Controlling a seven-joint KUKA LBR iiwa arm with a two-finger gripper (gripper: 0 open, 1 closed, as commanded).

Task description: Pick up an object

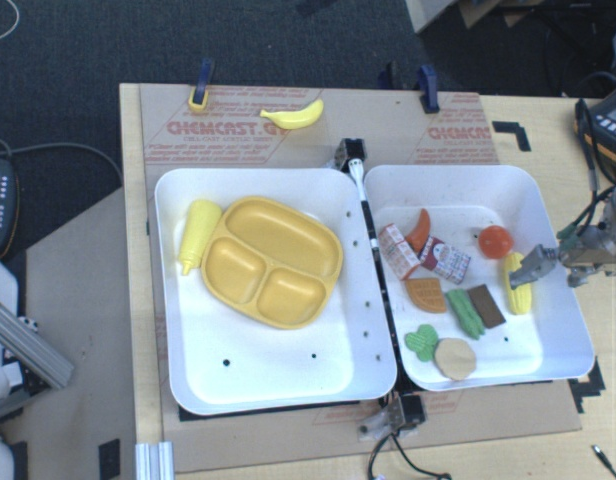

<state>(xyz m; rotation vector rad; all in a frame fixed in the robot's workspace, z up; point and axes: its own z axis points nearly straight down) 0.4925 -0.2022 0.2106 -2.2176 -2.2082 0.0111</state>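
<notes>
Gripper [528,266] position is seen at the right side of the right bin [558,353], low over the corn cob [517,290], which lies just below it. Whether anything is clasped cannot be told; nothing is seen lifted. Left of the corn cob, a brown block [485,306], a green pickle [464,312], a tomato [495,240] and milk cartons [420,256] are scattered. Further left, a yellow tray [273,261] and mustard bottle [197,233] sit in the left bin [278,378]. By this showing, the pick is judged not yet done: grasping and lifting remain.
</notes>
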